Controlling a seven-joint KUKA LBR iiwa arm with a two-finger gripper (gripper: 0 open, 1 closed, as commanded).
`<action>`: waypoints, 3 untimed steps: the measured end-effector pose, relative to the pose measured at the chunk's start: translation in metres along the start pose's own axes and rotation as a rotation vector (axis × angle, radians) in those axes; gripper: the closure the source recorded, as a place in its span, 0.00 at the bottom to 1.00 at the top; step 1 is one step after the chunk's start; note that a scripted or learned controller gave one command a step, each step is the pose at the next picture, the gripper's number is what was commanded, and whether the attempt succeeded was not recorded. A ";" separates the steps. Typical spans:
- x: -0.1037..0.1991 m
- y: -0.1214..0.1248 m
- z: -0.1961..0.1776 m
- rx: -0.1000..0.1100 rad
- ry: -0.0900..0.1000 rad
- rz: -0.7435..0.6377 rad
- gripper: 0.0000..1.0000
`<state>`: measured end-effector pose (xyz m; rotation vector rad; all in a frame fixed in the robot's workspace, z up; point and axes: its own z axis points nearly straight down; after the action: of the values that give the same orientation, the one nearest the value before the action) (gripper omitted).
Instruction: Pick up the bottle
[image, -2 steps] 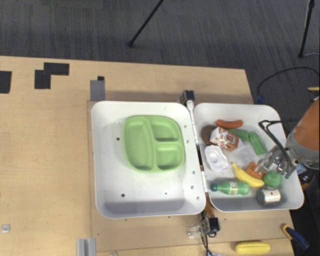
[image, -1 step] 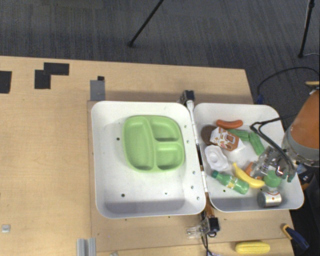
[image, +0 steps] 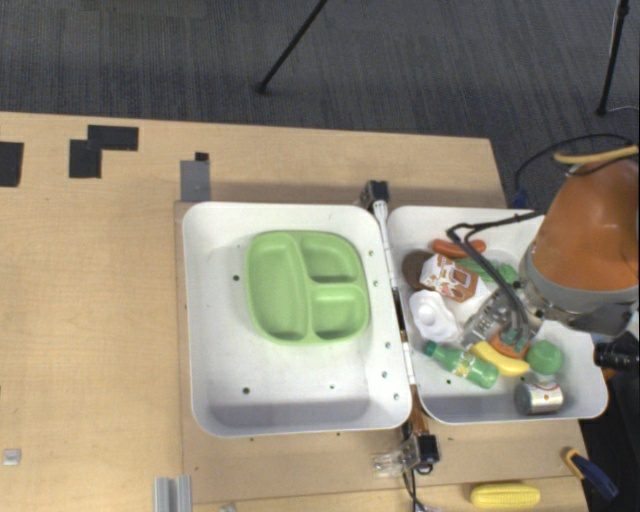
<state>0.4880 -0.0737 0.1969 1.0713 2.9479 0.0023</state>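
A green bottle (image: 462, 363) with a yellow label lies on its side near the front of the right bin (image: 590, 405). Behind it lies a white bottle (image: 437, 300) with a brown and red label, its cap pointing to the front. My gripper (image: 497, 323) hangs low over the middle of the right bin, just right of the white bottle and above a yellow banana (image: 500, 358). The grey arm with its orange band (image: 592, 235) covers the bin's right part. Nothing visibly sits in the gripper.
The left bin (image: 215, 400) holds a green divided plate (image: 305, 286). In the right bin lie also a green round object (image: 545, 357), a silver can (image: 540, 398) and a red-orange item (image: 455, 247). A yellow object (image: 505, 494) lies on the bench in front.
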 end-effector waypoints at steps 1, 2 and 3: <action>-0.022 -0.025 -0.112 -0.001 -0.003 0.100 1.00; -0.030 -0.036 -0.047 0.001 0.001 0.005 1.00; -0.027 -0.031 -0.104 0.000 -0.002 0.267 1.00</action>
<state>0.4879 -0.1147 0.3009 1.4536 2.7777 0.0023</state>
